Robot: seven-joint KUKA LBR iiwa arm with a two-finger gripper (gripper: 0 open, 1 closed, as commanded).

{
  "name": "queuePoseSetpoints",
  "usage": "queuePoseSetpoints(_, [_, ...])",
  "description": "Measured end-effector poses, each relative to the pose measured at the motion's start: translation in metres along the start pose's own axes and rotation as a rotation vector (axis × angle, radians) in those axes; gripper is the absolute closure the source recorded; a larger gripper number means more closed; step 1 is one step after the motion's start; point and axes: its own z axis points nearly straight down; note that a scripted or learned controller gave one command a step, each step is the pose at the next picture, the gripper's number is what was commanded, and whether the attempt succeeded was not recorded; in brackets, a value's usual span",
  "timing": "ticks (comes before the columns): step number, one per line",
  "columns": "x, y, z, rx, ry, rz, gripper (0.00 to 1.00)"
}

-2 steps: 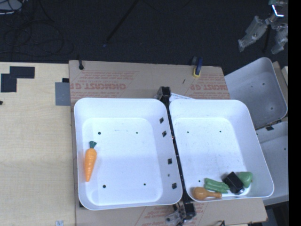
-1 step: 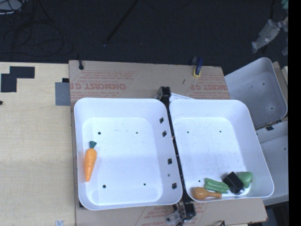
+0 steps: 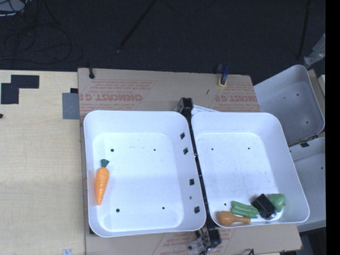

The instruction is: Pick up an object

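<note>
Camera view looks down on a pale wooden counter [image 3: 37, 158] with a sheet of printed cardboard [image 3: 159, 92] laid over it and two white bins side by side on the cardboard. The left bin [image 3: 135, 117] holds a single toy carrot [image 3: 101, 184], orange with a small green top. It lies near the bin's left wall, lengthwise, with the green end pointing toward the far side.

The right bin [image 3: 239, 119] has four small things crowded into its near right corner. A black block [image 3: 264, 205] sits tilted between a green pod [image 3: 244, 209] on its left and a rounder green piece [image 3: 277, 200] on its right, and it seems to touch both. An orange-tan pear-shaped toy [image 3: 232, 218] lies just in front of the pod, against the near wall.

A black strip [image 3: 194, 169] runs along the seam where the bins meet. A small blue and yellow clamp [image 3: 223, 76] stands at the cardboard's far edge. A grey metal plate [image 3: 289, 102] lies beyond the right bin.

I cannot tell whether the hand is apart or together.
</note>
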Motion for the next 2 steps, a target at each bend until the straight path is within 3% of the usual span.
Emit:
queuePoseSetpoints(1, [0.005, 0.001, -0.012, -0.001, 0.0, -0.01, 1.0])
queuePoseSetpoints(2, [0.067, -0.002, -0.054, -0.009, 0.001, -0.01, 1.0])
